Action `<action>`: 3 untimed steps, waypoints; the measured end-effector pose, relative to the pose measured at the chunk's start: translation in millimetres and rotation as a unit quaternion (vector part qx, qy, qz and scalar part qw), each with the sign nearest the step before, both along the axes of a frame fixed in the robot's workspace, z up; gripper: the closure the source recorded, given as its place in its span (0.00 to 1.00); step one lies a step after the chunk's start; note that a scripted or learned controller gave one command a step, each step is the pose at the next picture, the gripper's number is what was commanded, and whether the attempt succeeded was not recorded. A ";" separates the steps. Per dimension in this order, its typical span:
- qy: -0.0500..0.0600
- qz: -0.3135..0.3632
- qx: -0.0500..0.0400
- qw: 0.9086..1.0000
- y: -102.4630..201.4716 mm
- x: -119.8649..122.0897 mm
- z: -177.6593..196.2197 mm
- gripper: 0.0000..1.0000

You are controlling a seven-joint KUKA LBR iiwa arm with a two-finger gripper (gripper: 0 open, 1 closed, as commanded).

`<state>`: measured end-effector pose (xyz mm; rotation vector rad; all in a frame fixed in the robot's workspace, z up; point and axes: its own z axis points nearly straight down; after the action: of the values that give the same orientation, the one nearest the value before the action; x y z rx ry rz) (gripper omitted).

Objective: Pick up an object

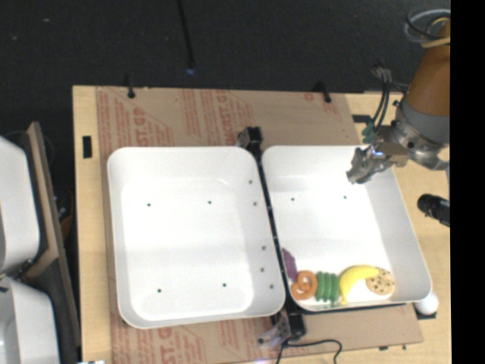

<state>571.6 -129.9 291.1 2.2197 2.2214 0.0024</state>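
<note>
Banana (358,277) w/ other toys at right bin (394,203) near edge; gripper (362,167) well apart, upper area; jaw state unclear.

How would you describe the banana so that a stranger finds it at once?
Look in the right bin, along its near edge, where small toys lie in a row. The banana is the curved yellow one, between the green piece and the cookie; nothing else there is yellow.

A robotics lab test station seen from above: a plywood table (189,116) printed with red lettering carries two shallow white bins (189,233) clamped side by side, a grey and orange industrial robot arm (428,97) reaches in from the right, and cables (303,347) trail off the front edge over a dark floor (227,29).
</note>
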 end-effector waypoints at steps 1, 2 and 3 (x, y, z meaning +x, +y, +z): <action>0.001 -0.001 0.000 1.000 4.8 -25.2 -11.4 1.00; 0.002 -0.001 0.000 1.000 11.9 -24.4 -42.8 1.00; 0.000 0.000 0.000 1.000 32.9 -30.5 -24.7 1.00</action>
<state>541.1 -97.0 266.5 2.2193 2.2212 0.0022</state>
